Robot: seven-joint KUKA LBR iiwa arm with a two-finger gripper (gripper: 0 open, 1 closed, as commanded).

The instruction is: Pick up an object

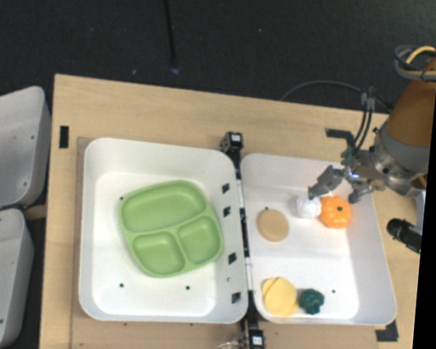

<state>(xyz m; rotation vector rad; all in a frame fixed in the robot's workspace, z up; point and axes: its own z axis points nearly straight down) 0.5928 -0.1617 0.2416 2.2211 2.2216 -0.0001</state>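
Note:
My gripper (342,191) hangs over the back of the right bin (360,287), its two grey fingers (323,185) spread apart and open with nothing between them. Just in front of the fingertips sits a small orange pumpkin-shaped object (335,213). A small white object (305,207) lies against the pumpkin's left side, under the left finger's tip. Further left in the same bin lies a tan round disc (273,225). At the bin's front edge are a yellow object (278,296) and a dark green one (311,300), side by side.
The left bin (93,273) holds a green divided plate (170,227). A ridge with black clips (237,210) separates the two bins. The arm's orange band (414,112) and cables rise at the right, beyond the bin's back corner.

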